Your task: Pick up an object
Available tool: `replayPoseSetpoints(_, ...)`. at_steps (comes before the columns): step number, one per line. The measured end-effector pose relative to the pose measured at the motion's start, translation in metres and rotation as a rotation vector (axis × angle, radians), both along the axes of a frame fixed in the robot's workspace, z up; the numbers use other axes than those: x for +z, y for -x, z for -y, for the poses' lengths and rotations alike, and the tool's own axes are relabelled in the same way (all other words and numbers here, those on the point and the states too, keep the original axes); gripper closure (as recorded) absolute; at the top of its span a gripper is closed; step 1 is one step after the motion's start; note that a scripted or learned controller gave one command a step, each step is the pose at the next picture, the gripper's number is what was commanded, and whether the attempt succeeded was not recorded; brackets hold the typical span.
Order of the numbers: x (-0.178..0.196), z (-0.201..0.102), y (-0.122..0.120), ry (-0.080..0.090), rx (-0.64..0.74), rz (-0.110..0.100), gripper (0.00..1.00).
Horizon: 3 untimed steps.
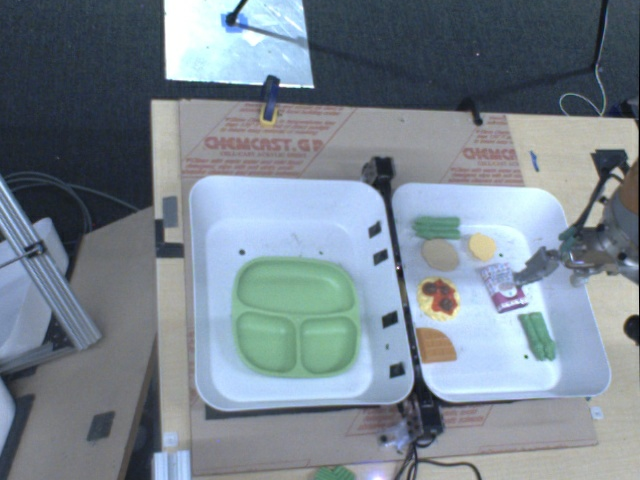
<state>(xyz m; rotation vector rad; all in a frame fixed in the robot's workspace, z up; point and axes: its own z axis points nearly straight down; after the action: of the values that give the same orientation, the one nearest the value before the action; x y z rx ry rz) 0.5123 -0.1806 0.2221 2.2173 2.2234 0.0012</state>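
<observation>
Risk for you: jaws, opening unclear, could nudge the flat red-and-white packet just beside them.

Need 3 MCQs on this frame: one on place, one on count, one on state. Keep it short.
1. Where is the green tray?
A left bin
B right bin
C outside the bins

2. How many compartments does the tray have?
A two
B three
C five

3. The tool is
A over the left bin
B low over the right bin, by the red-and-white packet
C above the bench edge

Answers:
1 A, the tray lies in the left bin.
2 B, one wide, two small.
3 B, its tip meets the packet in the right bin.
</observation>
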Motion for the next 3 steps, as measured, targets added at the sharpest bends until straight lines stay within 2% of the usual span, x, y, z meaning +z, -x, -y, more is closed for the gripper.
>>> replayPoseSetpoints(1, -0.127, -0.007, -0.048, -0.003, 0.004, -0.008, 0.0)
replayPoseSetpoints(2, -0.109, -0.005, -0.05, 0.001, 0.001, 0.003, 1.0)
replayPoseSetpoints(3, -0.11, -0.005, -0.05, 0.001, 0.001, 0.002, 0.0)
